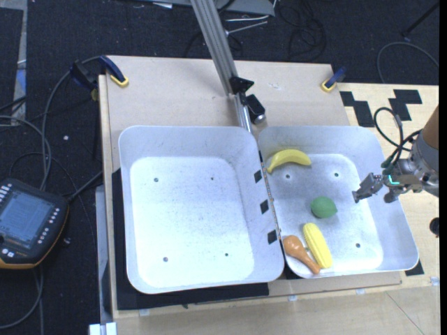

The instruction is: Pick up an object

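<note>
Two shallow white bins sit side by side on a pale wooden surface [181, 89]. The left bin [188, 208] has only its speckled floor showing. The right bin [349, 145] holds four things. A yellow banana [288, 159] lies at the far left of it, close to the divide between the bins. A green ball [323, 207] rests near the middle. Nearer the front edge, a yellow corn cob [317, 245] lies at a slant, and just beside it on the left is an orange gourd-shaped toy [299, 251], touching or nearly touching the cob.

The arm comes in from the right, and its gripper [374, 188] hangs over the right side of the right bin, to the right of the green ball and apart from it. The jaws point leftward; nothing lies between them, and whether they are spread or closed cannot be told from this angle.

A slanted metal pole [216, 37] rises from the far edge between the bins. A handheld control pad [28, 218] lies on the dark floor at the left.
</note>
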Robot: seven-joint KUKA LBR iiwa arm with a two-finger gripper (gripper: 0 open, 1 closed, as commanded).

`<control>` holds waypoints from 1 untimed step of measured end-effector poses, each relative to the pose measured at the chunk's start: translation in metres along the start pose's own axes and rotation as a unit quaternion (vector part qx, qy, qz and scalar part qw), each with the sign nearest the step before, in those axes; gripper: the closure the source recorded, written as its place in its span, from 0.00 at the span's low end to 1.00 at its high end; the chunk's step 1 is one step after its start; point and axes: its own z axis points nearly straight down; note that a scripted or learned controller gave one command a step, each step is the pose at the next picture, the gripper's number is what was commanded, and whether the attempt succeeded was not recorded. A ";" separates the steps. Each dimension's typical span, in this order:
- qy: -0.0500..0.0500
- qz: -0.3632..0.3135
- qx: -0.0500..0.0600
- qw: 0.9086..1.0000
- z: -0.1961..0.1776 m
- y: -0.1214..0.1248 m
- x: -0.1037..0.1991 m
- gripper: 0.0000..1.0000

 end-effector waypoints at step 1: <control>0.000 0.000 0.000 1.000 0.000 0.000 0.000 0.00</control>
